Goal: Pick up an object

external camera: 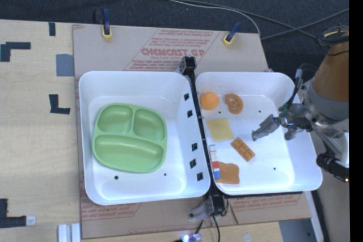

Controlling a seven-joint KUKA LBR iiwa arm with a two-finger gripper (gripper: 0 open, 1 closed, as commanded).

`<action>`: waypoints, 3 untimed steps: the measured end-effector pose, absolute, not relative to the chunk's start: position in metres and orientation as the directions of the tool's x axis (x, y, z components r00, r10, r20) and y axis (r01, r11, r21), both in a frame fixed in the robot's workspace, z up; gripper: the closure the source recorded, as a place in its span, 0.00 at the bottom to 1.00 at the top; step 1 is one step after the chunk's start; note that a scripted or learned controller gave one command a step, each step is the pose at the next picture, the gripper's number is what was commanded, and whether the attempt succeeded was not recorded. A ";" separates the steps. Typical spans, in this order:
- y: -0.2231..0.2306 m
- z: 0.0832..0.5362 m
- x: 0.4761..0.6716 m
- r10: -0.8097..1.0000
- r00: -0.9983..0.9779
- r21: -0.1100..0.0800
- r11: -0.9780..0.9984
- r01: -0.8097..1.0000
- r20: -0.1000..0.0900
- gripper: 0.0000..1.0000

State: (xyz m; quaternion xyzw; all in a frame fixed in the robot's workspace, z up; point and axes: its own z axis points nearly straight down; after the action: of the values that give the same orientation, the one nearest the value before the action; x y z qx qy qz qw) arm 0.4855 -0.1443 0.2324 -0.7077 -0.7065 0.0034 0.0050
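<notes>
The right bin (300, 178) holds several food toys: an orange ball (210, 101), a brown pretzel ring (233, 103), a yellow cheese slice (220, 129), a brown waffle bar (243, 149) and a tan bread piece (229, 173). My gripper (278, 131) hangs over the right half of this bin, to the right of the waffle bar and cheese. Its dark fingers are spread apart, open, and nothing sits between them. One fingertip (262, 132) points left toward the waffle bar without touching it.
A green divided plate (130, 137) lies in the left bin (91, 88). A black divider strip (195, 133) runs between the bins. A small red and blue item (215, 167) sits by the bread piece. Two clamps (106, 30) hold the cardboard behind.
</notes>
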 end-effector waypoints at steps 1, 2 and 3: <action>-0.144 0.237 0.488 1.000 -0.001 -0.002 0.001 1.000 0.000 0.00; -0.149 0.174 0.489 1.000 0.000 -0.008 0.000 1.000 0.001 0.00; -0.155 0.122 0.495 1.000 0.000 -0.007 0.000 1.000 0.001 0.00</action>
State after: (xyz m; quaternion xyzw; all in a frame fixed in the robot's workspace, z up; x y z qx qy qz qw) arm 0.4951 -0.1547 0.1217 -0.7071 -0.7071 0.0022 0.0028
